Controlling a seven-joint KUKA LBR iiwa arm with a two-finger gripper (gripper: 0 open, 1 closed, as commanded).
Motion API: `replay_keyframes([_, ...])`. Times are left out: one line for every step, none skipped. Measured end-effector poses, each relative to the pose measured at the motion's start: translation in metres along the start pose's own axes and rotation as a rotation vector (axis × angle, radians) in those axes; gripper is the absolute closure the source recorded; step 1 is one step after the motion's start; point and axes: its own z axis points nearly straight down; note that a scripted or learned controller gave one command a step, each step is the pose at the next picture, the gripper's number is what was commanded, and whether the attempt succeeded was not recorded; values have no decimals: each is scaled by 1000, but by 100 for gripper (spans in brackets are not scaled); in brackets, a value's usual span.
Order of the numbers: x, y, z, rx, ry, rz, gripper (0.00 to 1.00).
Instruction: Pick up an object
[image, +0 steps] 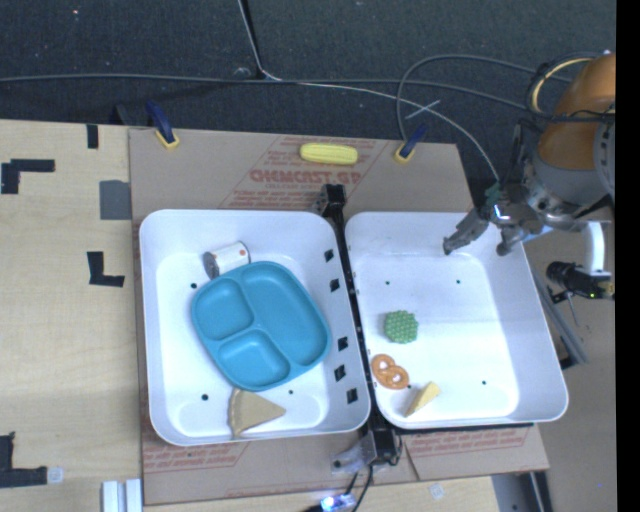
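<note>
Your hand (482, 233) hangs over the far right corner of the right bin (520, 405), its two fingers spread apart with nothing between them. It sits above bare white floor, well apart from every loose item.

Candidates in the right bin, nearest first:
- Green bumpy ball (401, 326), near the bin's middle-left. Looks light and probably soft or rubbery; the knobbly skin should give the fingers friction. Take it across its widest part, from straight above. It may roll if nudged off-centre.
- Pretzel (390, 373), low by the left wall. Flat and thin, likely rigid plastic. Hard to get under; you'd want the fingers straddling its outer edge.
- Pale yellow wedge (421, 398), just beside the pretzel toward the front. Small, probably light; tapered faces may squirt out of a pinch. Grip on the parallel flat sides if you can.

Left bin (150, 240): a blue divided plate (260, 323) lies tilted across the middle, a small red-and-white cup (227, 258) touches its far edge, and a tan wedge (252, 410) lies at the front. The plate is wide and slick, a poor target.

Outside the bins, a yellow banana-like piece (328, 154) lies on the cardboard-covered surface (60, 330).

Judgement: the green ball is the easiest pick, being closest, compliant and free of the walls.
</note>
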Motion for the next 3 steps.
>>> replay_keyframes([1, 3, -9, -14, -3, -4, 0])
replay_keyframes([2, -3, 36, -10, -3, -4, 0])
replay_keyframes([0, 7, 91, -10, -3, -5, 0])
